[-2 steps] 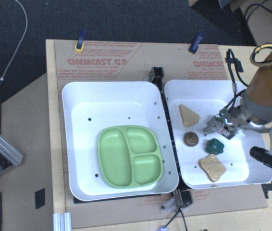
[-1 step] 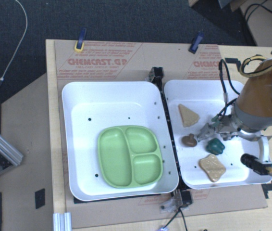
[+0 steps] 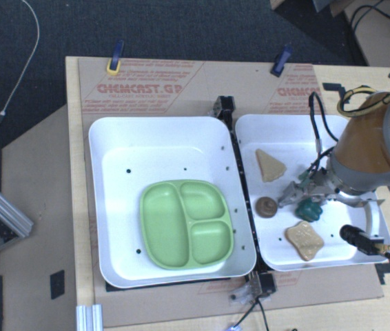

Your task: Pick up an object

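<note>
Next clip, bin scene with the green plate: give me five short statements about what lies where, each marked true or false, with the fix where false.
1. The green divided plate lies in the left bin. True.
2. The plate has three compartments. True.
3. The tan wedge-shaped piece lies on the green plate. False: it lies on the floor of the right bin, toward its far end.
4. The gripper is over the left bin. False: it is over the right bin, just above a teal object.
5. A small round brown object lies in the right bin near the wall between the bins. True.
</note>
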### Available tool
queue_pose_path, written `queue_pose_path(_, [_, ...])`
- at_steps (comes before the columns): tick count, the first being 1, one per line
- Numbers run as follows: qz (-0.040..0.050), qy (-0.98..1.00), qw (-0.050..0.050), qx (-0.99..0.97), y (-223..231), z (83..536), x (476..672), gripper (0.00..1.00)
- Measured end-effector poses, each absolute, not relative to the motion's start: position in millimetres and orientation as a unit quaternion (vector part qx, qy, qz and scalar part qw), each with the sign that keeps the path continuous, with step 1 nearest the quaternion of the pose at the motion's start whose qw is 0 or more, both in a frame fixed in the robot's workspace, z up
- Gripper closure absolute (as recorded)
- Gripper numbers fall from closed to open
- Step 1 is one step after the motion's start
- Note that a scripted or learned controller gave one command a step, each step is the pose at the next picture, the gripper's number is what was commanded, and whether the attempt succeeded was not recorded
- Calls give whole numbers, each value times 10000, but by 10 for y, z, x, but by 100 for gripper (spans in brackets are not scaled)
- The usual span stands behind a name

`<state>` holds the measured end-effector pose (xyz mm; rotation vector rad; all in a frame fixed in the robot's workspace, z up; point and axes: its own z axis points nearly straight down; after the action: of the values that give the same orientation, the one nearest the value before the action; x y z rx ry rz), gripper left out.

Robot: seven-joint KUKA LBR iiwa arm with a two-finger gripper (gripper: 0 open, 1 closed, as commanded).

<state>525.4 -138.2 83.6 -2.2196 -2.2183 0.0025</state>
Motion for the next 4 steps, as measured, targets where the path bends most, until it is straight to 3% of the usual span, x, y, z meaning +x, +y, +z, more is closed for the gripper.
queue_pose_path(1, [0,-7067,1,-7076,-1384,948,5260,100])
queue_pose_path(3, [-15,-7075,-28,-7067,-1325,1967,5176,100])
queue_pose_path(4, [-8,-7075,-18,-7067,-1326,2159,5185,100])
